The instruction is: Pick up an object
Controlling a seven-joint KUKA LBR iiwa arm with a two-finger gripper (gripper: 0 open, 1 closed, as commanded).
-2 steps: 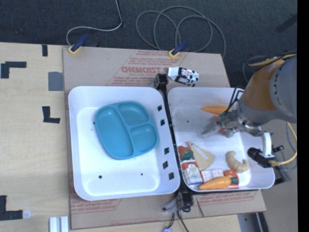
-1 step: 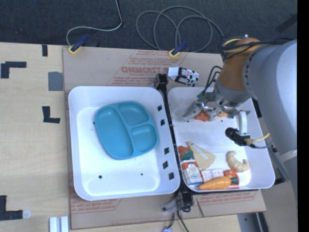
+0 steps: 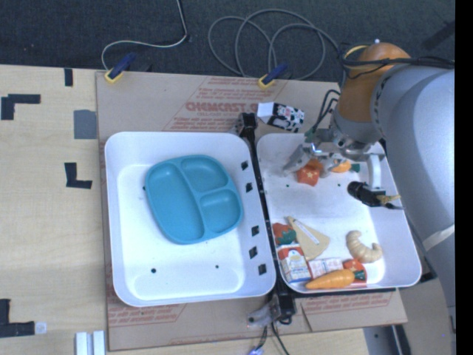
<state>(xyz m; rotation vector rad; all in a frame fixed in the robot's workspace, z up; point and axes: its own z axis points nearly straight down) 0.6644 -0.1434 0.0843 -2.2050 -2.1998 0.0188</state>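
Two bins sit side by side on the tabletop. Left bin (image 3: 122, 198) holds a blue tray (image 3: 194, 197). In the right bin (image 3: 399, 231), the claw (image 3: 314, 160) hangs at 12 o'clock, just over a red block (image 3: 310, 174), perhaps touching it; whether it is clenched I cannot tell. Carrot (image 3: 330, 278), croissant (image 3: 364, 246) and cheese wedge (image 3: 310, 236) lie toward 6 o'clock.
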